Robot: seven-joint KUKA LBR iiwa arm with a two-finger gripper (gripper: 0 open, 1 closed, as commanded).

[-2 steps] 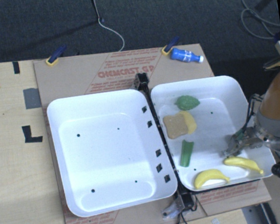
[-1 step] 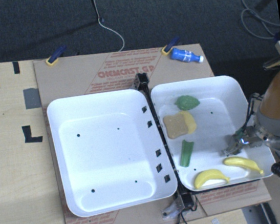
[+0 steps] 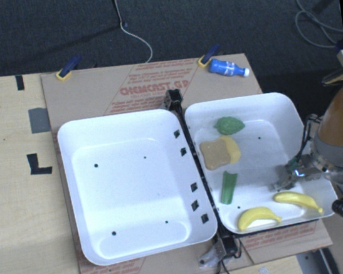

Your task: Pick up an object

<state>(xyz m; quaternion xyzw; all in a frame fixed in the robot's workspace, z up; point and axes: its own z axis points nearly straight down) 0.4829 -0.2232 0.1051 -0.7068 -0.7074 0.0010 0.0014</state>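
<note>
Viewing the right bin (image 3: 284, 106): my gripper (image 3: 286, 180) sits low beside a banana (image 3: 298, 201); I cannot tell its jaws' state. A second banana (image 3: 257, 217) lies nearby.

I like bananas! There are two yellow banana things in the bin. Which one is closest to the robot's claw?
The thinner banana on the right, lying just below the gripper. The fatter, curled banana sits further left, by the bin's front rim.
</note>
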